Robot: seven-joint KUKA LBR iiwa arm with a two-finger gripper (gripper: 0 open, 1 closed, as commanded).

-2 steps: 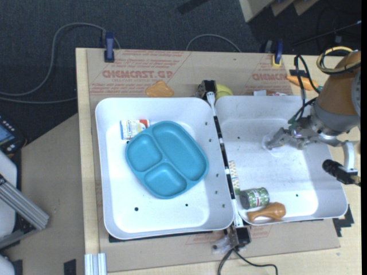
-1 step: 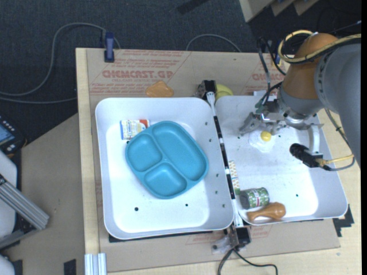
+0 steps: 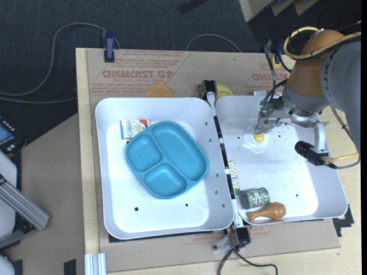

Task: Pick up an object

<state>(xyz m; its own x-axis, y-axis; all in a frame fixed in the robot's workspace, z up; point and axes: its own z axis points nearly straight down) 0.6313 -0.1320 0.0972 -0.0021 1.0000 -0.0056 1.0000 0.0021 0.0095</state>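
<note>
My gripper (image 3: 262, 129) is low in the right bin (image 3: 321, 176), near its back middle, with its fingertips right at a small yellow and white object (image 3: 257, 138) lying on the bin floor. A small green can (image 3: 254, 197) lies on its side near the bin's front left corner. Beside the can rests a tan, pear-shaped object (image 3: 268, 212) against the front wall. In the left bin (image 3: 114, 171) lies a blue divided plate (image 3: 166, 158), with a small white, red and blue packet (image 3: 132, 128) just behind it.
The grey arm with its orange band (image 3: 309, 67) comes in over the right bin's back right. A black clip and a yellow-green object (image 3: 221, 91) sit behind the bins' divider. An orange scrap (image 3: 159, 89) lies on the cardboard behind the left bin. Cables trail off the bench's back.
</note>
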